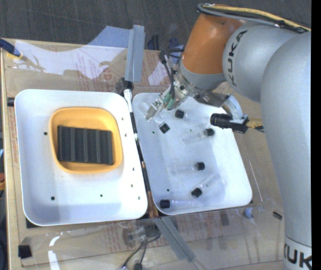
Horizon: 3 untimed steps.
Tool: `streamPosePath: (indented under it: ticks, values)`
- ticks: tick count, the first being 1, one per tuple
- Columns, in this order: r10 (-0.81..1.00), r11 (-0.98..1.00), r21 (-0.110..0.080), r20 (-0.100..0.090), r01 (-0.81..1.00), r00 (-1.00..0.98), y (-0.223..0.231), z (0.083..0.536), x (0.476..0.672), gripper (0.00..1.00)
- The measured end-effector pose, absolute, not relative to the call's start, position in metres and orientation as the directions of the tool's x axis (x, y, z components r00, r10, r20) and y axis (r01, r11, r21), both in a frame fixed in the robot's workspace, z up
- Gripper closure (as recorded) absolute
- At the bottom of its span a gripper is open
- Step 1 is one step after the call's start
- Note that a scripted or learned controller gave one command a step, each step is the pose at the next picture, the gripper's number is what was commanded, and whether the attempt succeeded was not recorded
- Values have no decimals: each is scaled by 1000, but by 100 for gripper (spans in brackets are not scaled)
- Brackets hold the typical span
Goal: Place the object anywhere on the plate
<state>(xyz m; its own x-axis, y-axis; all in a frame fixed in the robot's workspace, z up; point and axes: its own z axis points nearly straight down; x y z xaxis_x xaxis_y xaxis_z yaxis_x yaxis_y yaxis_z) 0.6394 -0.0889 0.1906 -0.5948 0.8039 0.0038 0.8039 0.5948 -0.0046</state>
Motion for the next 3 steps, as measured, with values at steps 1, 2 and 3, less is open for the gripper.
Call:
streamPosePath:
  ticks: [1,2,3]
  values:
    - [680,733,-3,3,680,-733,-54,191,612,100]
    - [681,733,-3,3,681,-733,-55,192,612,0]
    - [649,761,0,-1,649,-761,-12,192,619,0]
